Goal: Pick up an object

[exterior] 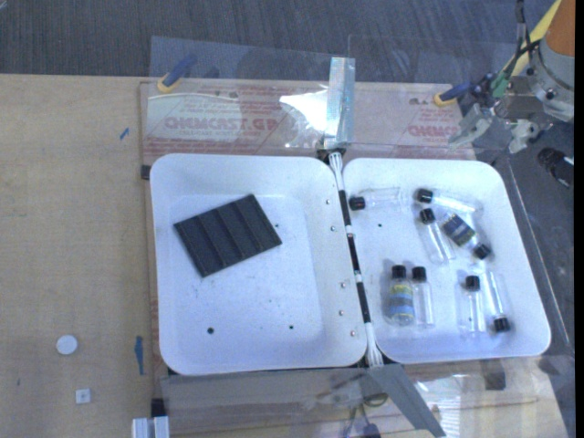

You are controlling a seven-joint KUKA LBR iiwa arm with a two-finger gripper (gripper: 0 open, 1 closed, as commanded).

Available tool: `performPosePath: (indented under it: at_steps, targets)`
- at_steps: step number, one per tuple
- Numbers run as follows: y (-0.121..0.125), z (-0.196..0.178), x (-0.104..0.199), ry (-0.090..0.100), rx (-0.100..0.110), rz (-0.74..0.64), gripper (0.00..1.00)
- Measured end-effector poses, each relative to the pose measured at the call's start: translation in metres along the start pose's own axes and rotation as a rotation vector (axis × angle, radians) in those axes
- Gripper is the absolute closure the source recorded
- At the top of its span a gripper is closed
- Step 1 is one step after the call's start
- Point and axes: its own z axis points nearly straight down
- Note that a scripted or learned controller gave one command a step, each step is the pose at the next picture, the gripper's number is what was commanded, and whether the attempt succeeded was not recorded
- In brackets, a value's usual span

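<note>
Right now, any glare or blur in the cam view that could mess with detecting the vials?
Camera view: glare on the clear plastic sheet behind the bins; the transparent vials wash out against the white right bin, their black caps reading best; the gripper at the upper right looks soft; the dark ridged block in the left bin is crisp.

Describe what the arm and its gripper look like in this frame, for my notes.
At the upper right, the arm shows an orange band over a pale grey wrist section. Thin cables, dark and green among them, run down its side. Below sits the gripper, a silvery-grey metal assembly with angular brackets; the jaws themselves are too small to make out clearly.
</note>
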Motion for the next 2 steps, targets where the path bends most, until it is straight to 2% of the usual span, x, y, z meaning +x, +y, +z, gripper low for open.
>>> performPosePath:
  at_steps: [1,2]
  targets:
    - [0.001,0.126,-0.017,-0.001,0.000,-0.027,0.00]
    - [-0.071,0.164,-0.019,-0.001,-0.002,-0.071,0.00]
